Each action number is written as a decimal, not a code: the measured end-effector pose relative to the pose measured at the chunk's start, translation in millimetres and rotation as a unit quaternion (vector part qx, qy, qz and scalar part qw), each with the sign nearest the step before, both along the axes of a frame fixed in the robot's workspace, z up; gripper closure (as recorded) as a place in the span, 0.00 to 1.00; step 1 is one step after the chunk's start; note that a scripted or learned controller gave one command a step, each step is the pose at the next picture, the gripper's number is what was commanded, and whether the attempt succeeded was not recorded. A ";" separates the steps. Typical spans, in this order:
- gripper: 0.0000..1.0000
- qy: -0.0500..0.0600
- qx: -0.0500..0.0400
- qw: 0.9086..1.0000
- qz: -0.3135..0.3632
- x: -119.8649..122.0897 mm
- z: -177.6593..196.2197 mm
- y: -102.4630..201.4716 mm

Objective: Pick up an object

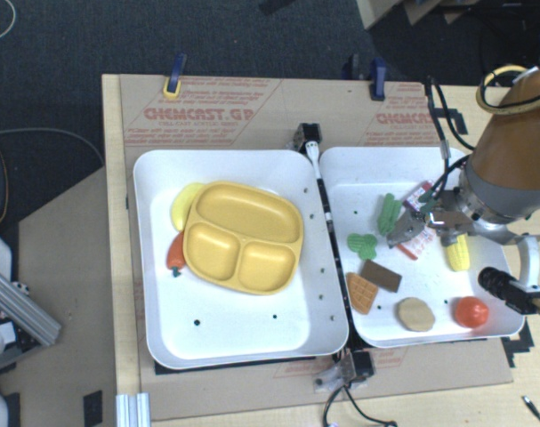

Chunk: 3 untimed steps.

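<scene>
Dark carpet surrounds the desk, whose brown cardboard top carries two shallow white bins side by side. At the left of the frame, the left bin holds a yellow compartment tray lying upside... or rather face up, with three sections showing; a yellow piece pokes out from under its upper left edge and a small red and orange piece sits against its left side.

At the right of the frame, the right bin holds the loose objects. A green leafy toy lies near the bin's middle, with a second green piece below and left of it. A dark brown block rests just beside a waffle-patterned piece. Toward the lower edge sit a tan round object and a red tomato-like ball. A yellow corn cob lies at the right.

The arm comes in from the right edge, and the gripper hangs low over the middle of the right bin, just beside the green leafy toy, with a red and white item beneath it. Whether its grip is wide or narrow I cannot tell.
</scene>
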State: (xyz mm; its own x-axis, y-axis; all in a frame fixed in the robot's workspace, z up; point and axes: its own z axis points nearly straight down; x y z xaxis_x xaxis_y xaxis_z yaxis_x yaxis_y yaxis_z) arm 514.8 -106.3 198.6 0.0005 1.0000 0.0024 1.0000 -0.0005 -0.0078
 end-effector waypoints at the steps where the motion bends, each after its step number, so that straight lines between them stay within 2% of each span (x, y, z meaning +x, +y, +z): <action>1: 0.00 0.000 0.000 1.000 0.000 -1.9 -45.3 -5.9; 2: 0.00 0.000 0.000 1.000 -0.001 -8.8 -93.2 -12.2; 3: 0.00 -0.004 0.000 1.000 0.000 -7.4 -111.9 -11.7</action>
